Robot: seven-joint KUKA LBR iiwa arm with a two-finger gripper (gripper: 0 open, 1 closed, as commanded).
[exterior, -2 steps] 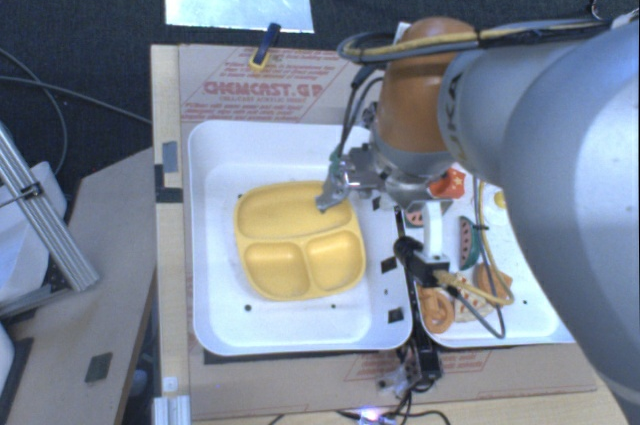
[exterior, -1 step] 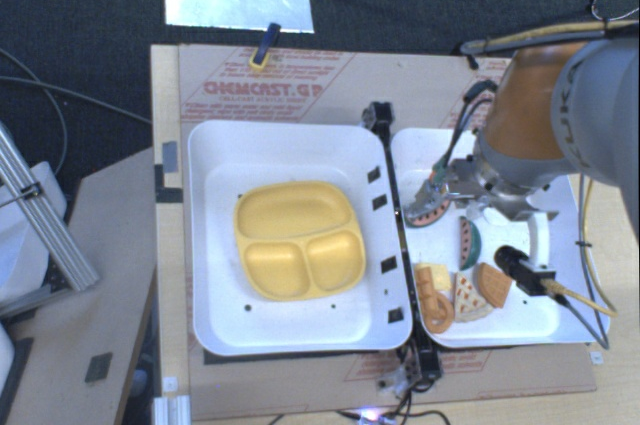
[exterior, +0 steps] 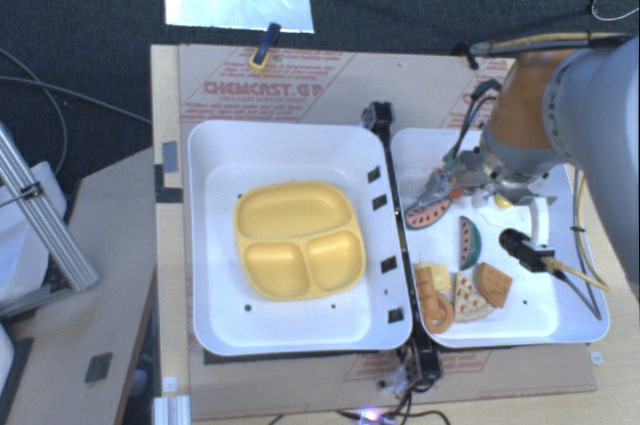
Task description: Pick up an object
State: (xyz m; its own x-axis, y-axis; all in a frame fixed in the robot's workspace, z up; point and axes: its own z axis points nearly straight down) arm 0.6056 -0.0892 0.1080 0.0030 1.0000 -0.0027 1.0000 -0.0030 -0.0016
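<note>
Your end effector [exterior: 446, 181] is hanging low over the upper left part of the right bin [exterior: 572, 315]. The slant is hiding its tip from you, so you cannot tell whether it is released or clenched. You are seeing the arm [exterior: 590, 103] coming in from the right, with its orange band just above the wrist.

A red watermelon slice [exterior: 424, 212] is lying just beside the end effector, on its lower left and close to the bin's left wall. You cannot tell whether the two are touching.

You are also looking at a second slice with a green rind [exterior: 467, 242], sitting a little nearer the front edge and apart from the first. Three more toy foods are crowding the bin's front left corner. An orange pretzel-like piece [exterior: 432, 301] is against the wall, a pizza wedge [exterior: 466, 297] is beside it, and a brown toast piece [exterior: 494, 284] is next to that.

In the left bin [exterior: 215, 213] a yellow divided plate [exterior: 298, 239] is resting near the middle, its three compartments facing up. Both bins are sitting side by side on the desk [exterior: 300, 78].
</note>
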